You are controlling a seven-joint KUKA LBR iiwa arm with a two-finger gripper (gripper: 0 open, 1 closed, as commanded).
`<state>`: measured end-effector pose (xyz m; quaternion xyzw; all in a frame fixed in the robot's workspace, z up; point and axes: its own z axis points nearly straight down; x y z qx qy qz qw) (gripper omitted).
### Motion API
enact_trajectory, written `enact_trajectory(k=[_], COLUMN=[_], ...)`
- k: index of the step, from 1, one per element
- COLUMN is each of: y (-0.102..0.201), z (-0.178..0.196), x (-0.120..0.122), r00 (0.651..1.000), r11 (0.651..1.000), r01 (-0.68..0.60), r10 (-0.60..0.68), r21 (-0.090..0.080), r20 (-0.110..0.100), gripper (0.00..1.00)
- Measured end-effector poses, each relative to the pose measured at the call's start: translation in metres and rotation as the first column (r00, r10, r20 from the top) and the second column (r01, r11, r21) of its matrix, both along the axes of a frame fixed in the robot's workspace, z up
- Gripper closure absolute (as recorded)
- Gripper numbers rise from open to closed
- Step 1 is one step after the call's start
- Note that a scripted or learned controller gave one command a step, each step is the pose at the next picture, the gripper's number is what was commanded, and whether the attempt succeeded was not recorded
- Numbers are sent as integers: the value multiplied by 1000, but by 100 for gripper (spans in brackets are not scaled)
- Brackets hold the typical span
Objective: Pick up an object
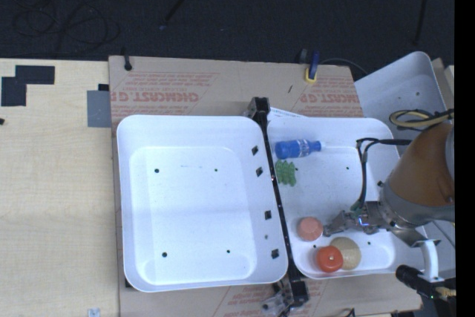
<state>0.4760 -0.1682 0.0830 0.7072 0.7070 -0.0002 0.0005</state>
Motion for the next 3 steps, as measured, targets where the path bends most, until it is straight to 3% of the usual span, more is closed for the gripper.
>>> enact_trajectory(k=[1,2,3], y=[51,7,-45], z=[5,5,87], x=[-1,-1,39], r00=[1000,1000,1000], r11=[1000,1000,1000], r01=[1,2,-2], r10=[-1,-2,2], r21=[1,1,-4], r20=[-2,-2,7], gripper=[0,0,0])
